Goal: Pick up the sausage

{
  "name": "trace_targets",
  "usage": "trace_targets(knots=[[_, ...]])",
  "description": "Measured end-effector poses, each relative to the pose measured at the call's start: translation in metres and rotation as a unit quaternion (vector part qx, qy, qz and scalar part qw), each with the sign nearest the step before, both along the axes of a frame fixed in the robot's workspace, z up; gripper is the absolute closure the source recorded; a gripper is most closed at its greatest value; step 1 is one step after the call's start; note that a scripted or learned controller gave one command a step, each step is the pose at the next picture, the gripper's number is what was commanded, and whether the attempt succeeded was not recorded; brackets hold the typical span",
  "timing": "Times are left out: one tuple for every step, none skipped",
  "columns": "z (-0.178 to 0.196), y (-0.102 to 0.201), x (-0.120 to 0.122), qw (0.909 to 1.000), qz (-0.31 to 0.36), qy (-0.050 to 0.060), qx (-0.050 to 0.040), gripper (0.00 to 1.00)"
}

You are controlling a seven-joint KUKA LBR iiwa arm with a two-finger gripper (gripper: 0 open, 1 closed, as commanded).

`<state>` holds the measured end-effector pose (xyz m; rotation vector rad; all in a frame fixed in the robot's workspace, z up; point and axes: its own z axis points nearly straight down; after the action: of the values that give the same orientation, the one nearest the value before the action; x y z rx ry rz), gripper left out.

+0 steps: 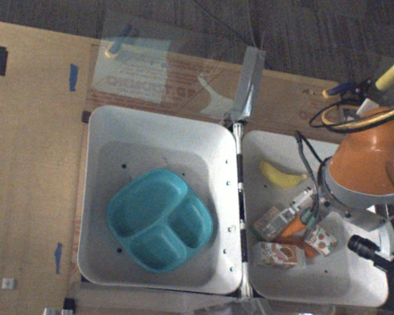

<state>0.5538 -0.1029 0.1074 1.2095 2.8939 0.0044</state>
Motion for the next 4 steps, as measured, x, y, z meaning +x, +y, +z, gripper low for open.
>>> trace_targets(knots=[[0.076,-0.039,0.047,0.9984,-0.057,0.0,-0.0007,0.0],[0.046,-0.009,0.06,0.9991,0.041,0.002,-0.0004,0.0],[0.046,-0.009,0.06,0.9991,0.041,0.001,-0.0004,0.0],[-0.002,0.006,0.041,0.996,0.089,-0.003,-0.0019,0.0]])
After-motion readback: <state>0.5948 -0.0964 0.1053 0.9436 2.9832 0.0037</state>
